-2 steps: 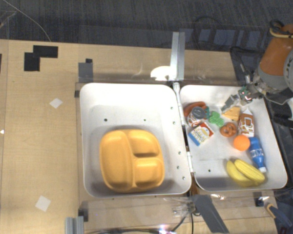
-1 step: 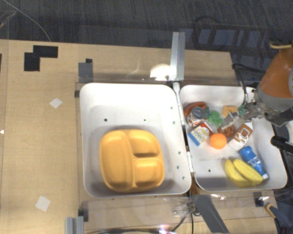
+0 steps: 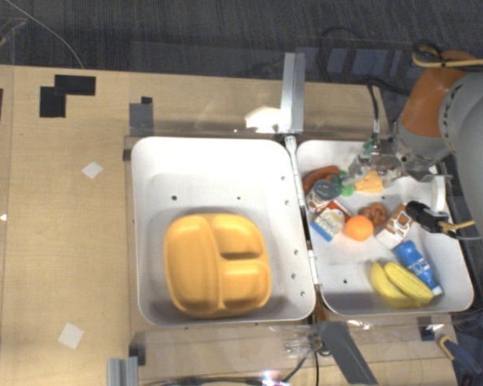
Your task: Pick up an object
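1. We are seeing a banana (image 3: 398, 282) lying nearest, in the right bin (image 3: 459, 296).
2. We are finding the gripper (image 3: 376, 161) hovering over a yellow wedge (image 3: 370, 182); its grip is unclear.
3. A yellow tray (image 3: 216, 261) is sitting in the left bin (image 3: 201, 159).

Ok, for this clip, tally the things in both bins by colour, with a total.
Yellow: 3 (tray, banana, small yellow piece)
Orange: 1 (orange)
Blue: 1 (bottle)
Brown: 1 (pretzel)
Mixed or unclear: 4
Total: 10
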`<state>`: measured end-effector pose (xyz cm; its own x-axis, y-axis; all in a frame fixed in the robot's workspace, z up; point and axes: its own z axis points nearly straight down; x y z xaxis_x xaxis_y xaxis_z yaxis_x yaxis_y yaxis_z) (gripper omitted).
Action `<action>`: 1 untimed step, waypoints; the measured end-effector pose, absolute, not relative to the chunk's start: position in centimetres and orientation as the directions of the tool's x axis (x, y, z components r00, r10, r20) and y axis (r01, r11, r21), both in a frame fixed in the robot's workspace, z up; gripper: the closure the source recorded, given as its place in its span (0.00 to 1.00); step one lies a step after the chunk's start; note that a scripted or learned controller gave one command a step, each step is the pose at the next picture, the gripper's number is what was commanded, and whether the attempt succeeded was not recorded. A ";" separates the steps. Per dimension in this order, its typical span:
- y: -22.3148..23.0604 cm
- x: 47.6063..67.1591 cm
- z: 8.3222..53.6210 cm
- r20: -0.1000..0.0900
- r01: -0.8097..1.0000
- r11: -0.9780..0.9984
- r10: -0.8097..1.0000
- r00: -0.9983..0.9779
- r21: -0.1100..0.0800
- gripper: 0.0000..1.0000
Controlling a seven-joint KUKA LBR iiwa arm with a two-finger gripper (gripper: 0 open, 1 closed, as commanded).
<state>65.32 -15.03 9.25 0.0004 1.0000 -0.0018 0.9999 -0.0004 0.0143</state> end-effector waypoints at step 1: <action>-15.0 65.7 10.8 -0.007 1.000 0.008 1.000 -0.008 0.027 1.00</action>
<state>65.70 -15.04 10.83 -0.0078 0.9999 -0.0075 0.9996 0.0080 0.0266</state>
